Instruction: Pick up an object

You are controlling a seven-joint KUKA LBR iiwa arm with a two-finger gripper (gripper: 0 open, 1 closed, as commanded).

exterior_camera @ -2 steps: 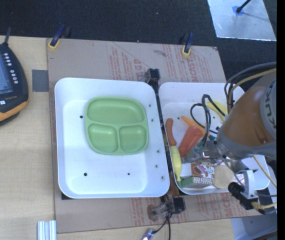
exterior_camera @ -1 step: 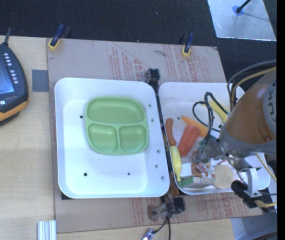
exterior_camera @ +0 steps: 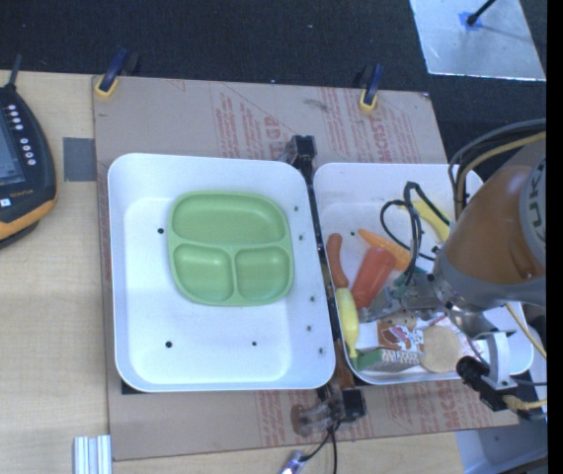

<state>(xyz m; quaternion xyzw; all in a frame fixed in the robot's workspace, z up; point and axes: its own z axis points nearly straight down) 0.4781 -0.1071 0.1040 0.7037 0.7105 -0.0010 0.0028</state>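
Note:
The right bin [exterior_camera: 361, 181] holds a small heap of things. An orange-red carrot-shaped piece [exterior_camera: 370, 270] lies beside a thin reddish-brown stick [exterior_camera: 334, 255], with a yellow piece [exterior_camera: 347, 316] below them. Nearer the front lie a printed packet [exterior_camera: 397, 339] and a tan round piece [exterior_camera: 441, 349]. My gripper [exterior_camera: 409, 297] is low in this bin, just right of the orange-red piece and above the packet. The wrist and its orange band [exterior_camera: 489, 235] hide most of the gripper. Nothing can be seen held in it.
The left bin [exterior_camera: 133, 294] holds a green divided plate [exterior_camera: 230, 247] in its upper middle. Black cables [exterior_camera: 410, 220] loop over the right bin's far side. A handheld control pendant [exterior_camera: 0, 171] sits on the bench at far left. Clamps [exterior_camera: 368, 87] pin the cardboard underlay.

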